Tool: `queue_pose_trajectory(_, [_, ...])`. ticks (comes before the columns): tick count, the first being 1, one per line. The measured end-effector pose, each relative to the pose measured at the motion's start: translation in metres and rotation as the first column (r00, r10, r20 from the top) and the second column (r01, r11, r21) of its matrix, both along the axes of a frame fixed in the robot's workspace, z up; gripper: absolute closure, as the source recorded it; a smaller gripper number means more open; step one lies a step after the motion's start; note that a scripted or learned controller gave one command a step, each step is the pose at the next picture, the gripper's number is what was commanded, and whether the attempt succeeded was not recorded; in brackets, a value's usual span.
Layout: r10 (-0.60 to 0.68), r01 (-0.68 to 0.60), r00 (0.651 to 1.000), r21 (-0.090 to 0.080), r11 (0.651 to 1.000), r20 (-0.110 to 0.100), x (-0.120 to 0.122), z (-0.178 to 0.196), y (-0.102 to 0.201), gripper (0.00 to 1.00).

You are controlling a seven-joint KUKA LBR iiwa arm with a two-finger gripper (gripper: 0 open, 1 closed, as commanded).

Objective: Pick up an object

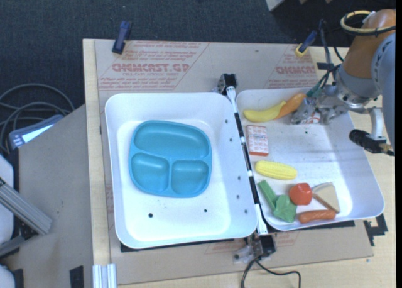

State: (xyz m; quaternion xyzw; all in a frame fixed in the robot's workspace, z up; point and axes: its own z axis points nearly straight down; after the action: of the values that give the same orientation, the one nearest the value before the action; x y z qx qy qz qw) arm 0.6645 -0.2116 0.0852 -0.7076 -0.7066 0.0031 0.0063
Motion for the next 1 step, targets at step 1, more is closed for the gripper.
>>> queue_pose_trajectory(1, [0.001, -0.001, 1.000, -0.005, 1.000, 0.013, -0.0707, 0.0202, -0.0021, 0.00])
